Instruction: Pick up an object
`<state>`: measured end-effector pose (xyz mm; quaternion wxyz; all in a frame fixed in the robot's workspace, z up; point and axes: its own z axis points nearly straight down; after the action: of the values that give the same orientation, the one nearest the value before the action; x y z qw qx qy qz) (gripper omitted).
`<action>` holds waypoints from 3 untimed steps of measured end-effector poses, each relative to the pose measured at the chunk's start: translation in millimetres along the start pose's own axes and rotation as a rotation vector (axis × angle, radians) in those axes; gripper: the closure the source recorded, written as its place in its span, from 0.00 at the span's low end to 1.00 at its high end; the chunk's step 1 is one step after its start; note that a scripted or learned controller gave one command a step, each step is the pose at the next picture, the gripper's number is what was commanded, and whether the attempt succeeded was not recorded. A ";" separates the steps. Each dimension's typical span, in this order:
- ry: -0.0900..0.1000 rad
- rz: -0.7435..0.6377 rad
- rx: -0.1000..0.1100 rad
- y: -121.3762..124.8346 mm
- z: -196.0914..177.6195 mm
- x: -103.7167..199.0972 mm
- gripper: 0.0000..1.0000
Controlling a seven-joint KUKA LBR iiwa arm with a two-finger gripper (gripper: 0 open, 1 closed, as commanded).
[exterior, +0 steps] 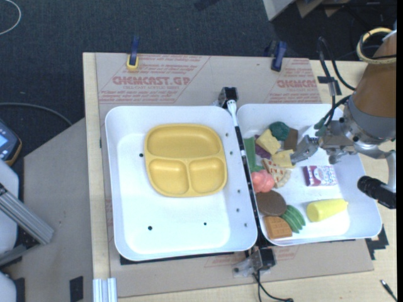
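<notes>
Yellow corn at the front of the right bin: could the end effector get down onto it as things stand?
Probably yes. The yellow corn lies apart from the heap, nothing on top, and the end effector hovers nearby over the same bin.

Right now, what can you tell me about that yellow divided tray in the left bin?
The yellow plastic divided tray is rounded-rectangular, with one long compartment at the far side and two smaller ones nearer the camera. It looks smooth and matte, and lies flat and upright on the floor of the left shallow white bin, towards its far half.
</notes>
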<state>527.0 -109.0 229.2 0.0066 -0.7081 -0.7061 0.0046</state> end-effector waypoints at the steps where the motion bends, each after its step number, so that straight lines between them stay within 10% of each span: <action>1: -0.002 -0.003 -0.014 2.5 -6.8 0.2 0.00; 3: 0.000 -0.001 -0.007 -4.4 117.4 -6.5 0.00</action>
<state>520.7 -115.2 111.9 0.0038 -0.7076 -0.7066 0.0021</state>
